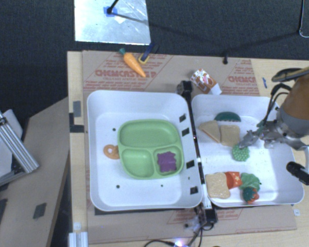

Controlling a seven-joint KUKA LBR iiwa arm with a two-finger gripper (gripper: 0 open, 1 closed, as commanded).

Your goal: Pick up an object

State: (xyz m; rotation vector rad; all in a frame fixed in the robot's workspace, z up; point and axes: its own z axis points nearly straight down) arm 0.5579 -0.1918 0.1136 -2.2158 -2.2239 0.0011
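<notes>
In the right bin (278, 189), my gripper (247, 140) reaches in from the right and hangs just above a small round green object (240, 153), near the bin's middle. Two tan bread slices (220, 133) lie just left of the gripper, with a dark green half-disc (227, 117) behind them. Near the front of that bin are another bread slice (217, 184), a red piece (233, 179) and a green leafy piece (250, 184). I see nothing between the gripper's tips.
The left bin (100, 189) holds a green divided tray (144, 148) with a purple piece (167, 161) in one compartment, and an orange ring (112, 152) beside it. A toy carrot (133, 63) and a small packet (205, 81) lie behind the bins.
</notes>
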